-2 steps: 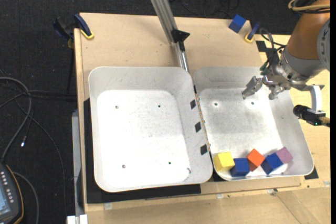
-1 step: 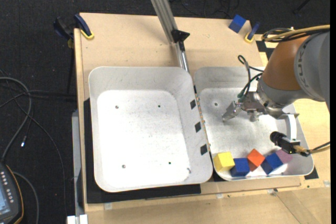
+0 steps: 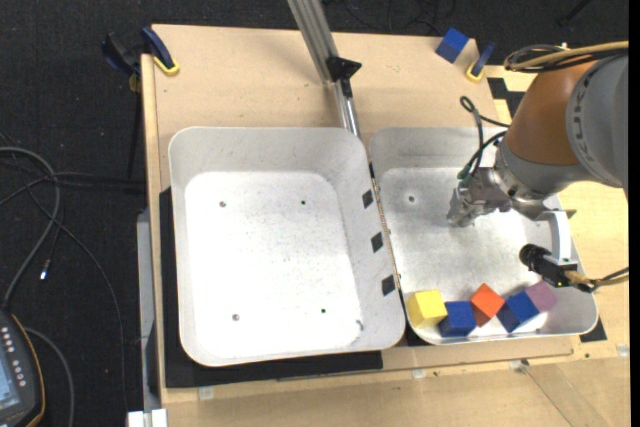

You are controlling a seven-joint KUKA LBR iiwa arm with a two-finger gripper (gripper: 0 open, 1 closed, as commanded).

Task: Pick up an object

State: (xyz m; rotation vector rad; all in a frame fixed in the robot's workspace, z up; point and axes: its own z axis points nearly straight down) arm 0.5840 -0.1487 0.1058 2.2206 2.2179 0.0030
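Observation:
Several small blocks lie along the near edge of the right bin: a yellow block, a blue block, an orange block, another blue block and a purple block. My gripper hangs over the bare middle of the right bin, above and to the left of the blocks, well apart from them. Nothing shows between its fingertips.
The left bin stands beside the right one. A slanted metal pole crosses from the top to the gap between the bins. A blue block sits on the bench at the back right. Clamps grip the bench corners.

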